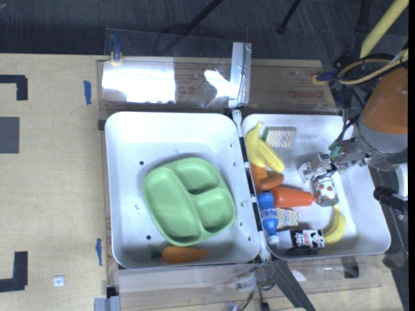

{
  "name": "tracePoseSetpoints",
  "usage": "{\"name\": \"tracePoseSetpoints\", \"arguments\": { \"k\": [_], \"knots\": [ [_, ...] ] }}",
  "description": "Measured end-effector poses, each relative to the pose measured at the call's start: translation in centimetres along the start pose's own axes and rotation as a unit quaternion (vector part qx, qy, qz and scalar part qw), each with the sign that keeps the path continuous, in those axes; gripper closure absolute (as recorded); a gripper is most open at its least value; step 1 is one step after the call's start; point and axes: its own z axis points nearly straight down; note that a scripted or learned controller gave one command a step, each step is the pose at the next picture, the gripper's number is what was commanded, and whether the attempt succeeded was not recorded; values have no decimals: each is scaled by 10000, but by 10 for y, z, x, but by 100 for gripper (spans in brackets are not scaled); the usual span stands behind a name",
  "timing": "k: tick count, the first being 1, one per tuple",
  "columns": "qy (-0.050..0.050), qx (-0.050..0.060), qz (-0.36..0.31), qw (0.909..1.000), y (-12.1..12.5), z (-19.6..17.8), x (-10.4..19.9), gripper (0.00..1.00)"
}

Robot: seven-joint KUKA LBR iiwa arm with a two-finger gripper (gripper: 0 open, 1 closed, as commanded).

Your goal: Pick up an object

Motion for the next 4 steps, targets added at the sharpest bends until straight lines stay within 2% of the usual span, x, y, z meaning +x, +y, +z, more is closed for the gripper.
{"name": "tracePoseSetpoints", "arguments": {
  "k": [1,2,3,4],
  "knots": [
    [-2,-55,549,9985,0,40,-13,0],
    [5,-81,556,9984,2,30,-12,100],
    [5,-81,557,9984,2,30,-12,0],
    [-8,-10,361,9993,46,-28,-1,0]
  ]
}}
